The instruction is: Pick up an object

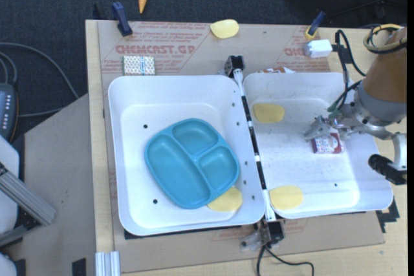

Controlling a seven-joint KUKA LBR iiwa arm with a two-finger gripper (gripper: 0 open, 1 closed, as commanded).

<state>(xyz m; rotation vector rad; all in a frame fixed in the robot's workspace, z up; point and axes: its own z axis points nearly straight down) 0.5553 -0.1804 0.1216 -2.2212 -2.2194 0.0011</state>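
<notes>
A small red and white packet [328,144] lies in the right bin [310,84], right of its middle. My gripper [325,127] hangs low over the packet's upper edge, at or just above it, and I cannot see a gap between them. The grey arm with its orange band [388,77] reaches in from the right. Near the same bin's upper left lies a flat yellow piece [268,113], and another yellow piece [285,196] rests at its front left. In the left bin [129,97] a blue divided plate [191,161] partly covers a third yellow piece [226,201].
On the bench behind the bins lie a yellow piece [224,28], a small patterned packet [138,64], a blue clamp [121,18] and a white block [319,47]. A black clip [234,64] sits where the two bin walls meet. A small orange carrot [143,0] lies on the floor beyond.
</notes>
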